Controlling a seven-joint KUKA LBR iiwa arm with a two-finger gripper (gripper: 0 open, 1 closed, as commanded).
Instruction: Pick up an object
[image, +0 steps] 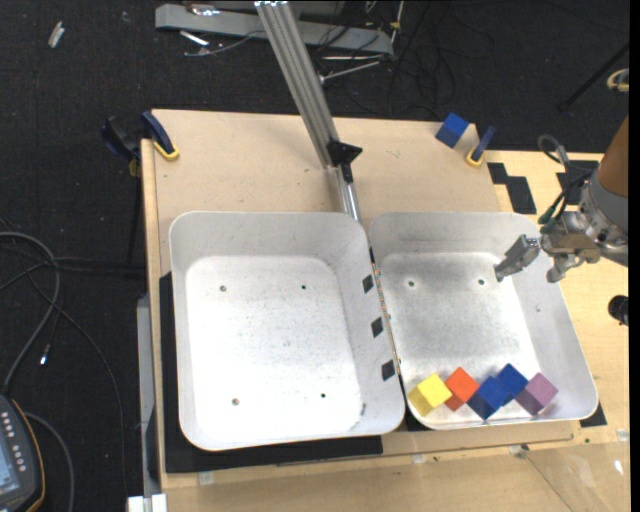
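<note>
The bench carries 2 white bins side by side. The left bin is bare-floored. The right bin holds 4 small blocks bunched along its near wall. The arm comes in from the right edge, and its gripper hangs over the far right part of the right bin, well apart from the blocks. 1 finger juts toward the bin's middle with a second part beside it, and there appears to be a gap between them with nothing in it, so the jaws look released and hold no block.

The blocks sit in a row: a yellow block at the left, an orange block touching it, a blue block just beside that, and a purple block at the right end, near the bin's corner. A fifth blue cube lies on the bench beyond the bins.

The blocks look like stiff, light cubes with flat faces, so they should neither crush nor sag. Smooth faces may slip under a glancing pinch. The purple block is probably the easiest target, since 1 side is free; the fingers would best close on 2 opposite flat faces. The tight packing and the sloping bin wall could block a finger.
</note>
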